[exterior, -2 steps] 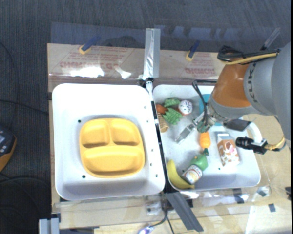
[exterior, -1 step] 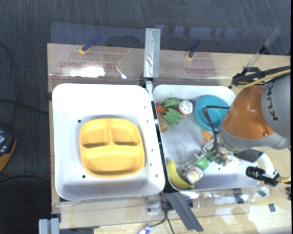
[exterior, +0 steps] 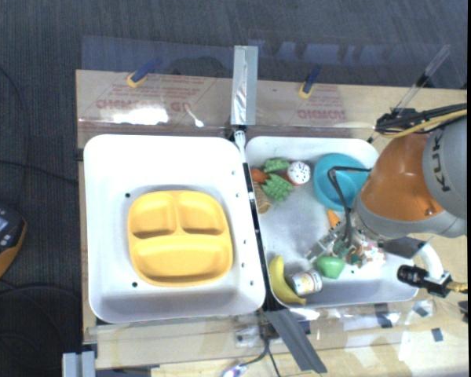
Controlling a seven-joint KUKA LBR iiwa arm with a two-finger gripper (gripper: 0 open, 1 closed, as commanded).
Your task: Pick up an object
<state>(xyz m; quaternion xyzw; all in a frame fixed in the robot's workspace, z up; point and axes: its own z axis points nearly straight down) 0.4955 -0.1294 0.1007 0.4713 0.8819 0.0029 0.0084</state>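
The right bin (exterior: 298, 226) holds several small items. A green round toy (exterior: 330, 267) lies near its front, with a banana (exterior: 280, 283) and a small metal can (exterior: 307, 282) just left of it. My gripper (exterior: 344, 246) hangs over the bin's front right part, right above and touching the clutter around the green toy. The wrist hides its fingertips. Further back lie a turquoise bowl (exterior: 339, 178), green leafy toy vegetables (exterior: 277, 184) and a white ball with red spots (exterior: 299, 173).
The left bin (exterior: 110, 163) holds a yellow divided tray (exterior: 179, 236). A raised divider (exterior: 252, 210) separates the two bins. My orange-banded arm (exterior: 404, 187) covers the right bin's right side. Bare floor shows in the middle of the right bin.
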